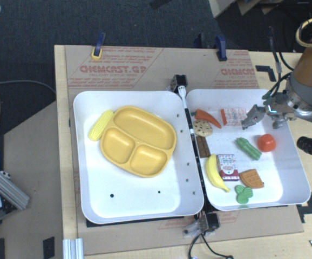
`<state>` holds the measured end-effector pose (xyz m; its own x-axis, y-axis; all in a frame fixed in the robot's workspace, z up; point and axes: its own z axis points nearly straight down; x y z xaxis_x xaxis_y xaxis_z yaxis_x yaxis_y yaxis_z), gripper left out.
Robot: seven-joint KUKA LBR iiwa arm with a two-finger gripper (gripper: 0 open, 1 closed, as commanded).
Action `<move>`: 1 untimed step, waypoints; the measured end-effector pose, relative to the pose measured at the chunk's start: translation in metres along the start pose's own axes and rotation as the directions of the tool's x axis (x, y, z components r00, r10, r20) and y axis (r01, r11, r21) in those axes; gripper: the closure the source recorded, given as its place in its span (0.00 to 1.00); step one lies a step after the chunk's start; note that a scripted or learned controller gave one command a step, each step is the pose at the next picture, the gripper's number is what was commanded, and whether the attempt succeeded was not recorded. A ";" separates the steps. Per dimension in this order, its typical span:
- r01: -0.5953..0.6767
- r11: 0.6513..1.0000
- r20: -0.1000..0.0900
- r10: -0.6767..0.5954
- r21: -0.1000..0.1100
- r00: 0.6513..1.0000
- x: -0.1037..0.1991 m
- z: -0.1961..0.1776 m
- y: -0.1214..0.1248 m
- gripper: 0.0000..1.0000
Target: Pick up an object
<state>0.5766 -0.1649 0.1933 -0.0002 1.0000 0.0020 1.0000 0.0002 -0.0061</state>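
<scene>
Nearest to us, at the front of the right bin (291,190), we saw a green broccoli floret (243,193) just beside a brown slice of toast (251,178). To their left lay a banana (215,172), touching a small red and white packet (227,166). A little farther back sat a green pepper or pickle (248,148) and, near it on the right, a red tomato (266,142). By the divider between the bins we noted a dark chocolate bar (202,145) with a cookie (202,127) at its far end, then a red chili (208,118), a short orange carrot (223,116) and a pale packet (235,115) along the far side.

In the left bin (91,193) a yellow divided plate (138,140) lay flat with an ear of corn (101,124) against its left edge. Both bins rested on the desk (64,90), whose board was held by a yellow clamp (97,48) and a blue clamp (220,47) at the far edge.

The pincer (266,117) hung over the far right part of the right bin with its two fingers (251,117) spread wide and nothing between them. We judged this to be the approach step, with no object yet chosen by contact. The tomato lay closest below, apart from the fingers. The next move would call for lowering with the fingers astride one item, probably the tomato or the green piece, and keeping clear of the bin wall.
</scene>
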 end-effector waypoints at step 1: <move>0.000 1.000 0.001 0.000 -0.002 1.000 -0.004 0.046 0.006 0.00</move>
<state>0.5825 -0.1689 0.1472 -0.0001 1.0000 0.0013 1.0000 0.0001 -0.0044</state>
